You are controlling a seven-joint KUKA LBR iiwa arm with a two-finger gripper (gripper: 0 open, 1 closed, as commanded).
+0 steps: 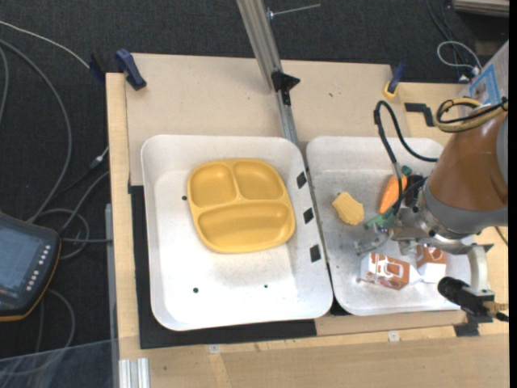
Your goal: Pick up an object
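A grey and orange robot arm point(472, 176) is reaching in from the right and hanging low over the right-hand white bin point(323, 156) on a wooden worktop point(210, 95). Its jaws are sitting somewhere around the metal wrist parts near the bin's middle, gripper point(386, 231), but the arm's body is covering them, so I cannot tell whether they are wide, narrow or gripping anything.

Four things are lying in that bin: a yellow chunk point(349, 208) to the left of the gripper, an orange carrot-like piece point(389, 194) just beside the arm, a red and white packet point(388, 272) below the gripper, and a second red and white piece point(432, 259) partly under the arm. The left bin point(161, 297) is holding a yellow divided plate point(240, 204).

The risk is crowding: the carrot-like piece and the packets are sitting close together, so the jaws may be closing on an edge, or nudging one item aside and coming up with nothing.
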